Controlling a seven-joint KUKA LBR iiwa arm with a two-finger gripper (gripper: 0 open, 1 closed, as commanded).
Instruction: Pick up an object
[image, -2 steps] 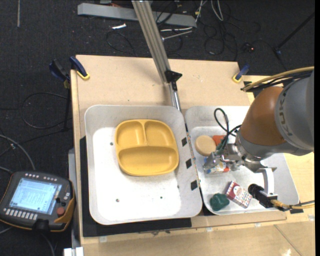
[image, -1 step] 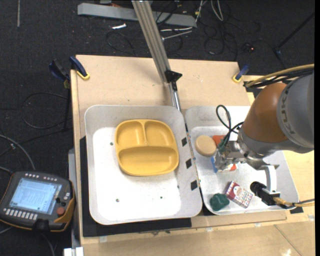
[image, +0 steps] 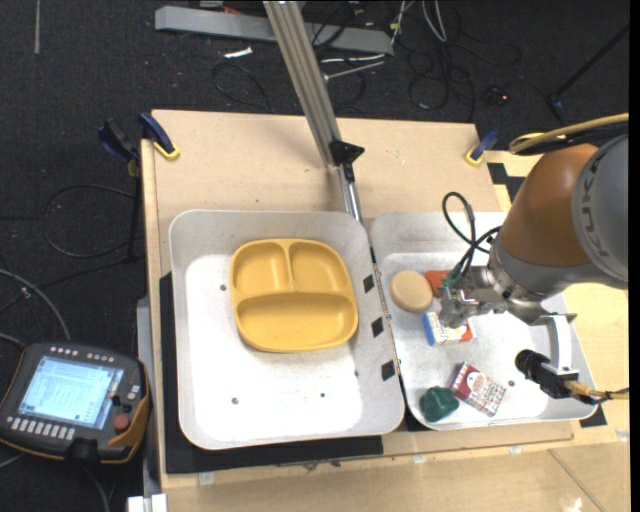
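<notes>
In the right bin (image: 420, 235) lie several small things: a tan round disc (image: 410, 290), a red item (image: 439, 279) behind it, a blue, white and red box (image: 446, 329), a dark red patterned packet (image: 477, 389) and a dark green lump (image: 437, 404). My gripper (image: 455, 308) hangs low over the right bin, right above the blue, white and red box, with the tan disc just to its left. The grey arm with its orange band comes in from the right. Nothing is seen held between the fingers.
The left bin (image: 200, 300) holds a yellow divided plate (image: 294, 295). A metal pole (image: 310, 80) slants across the back of the bench. Clamps (image: 160, 135) sit at the bench corners, and a teach pendant (image: 70, 400) lies at the lower left, off the bench.
</notes>
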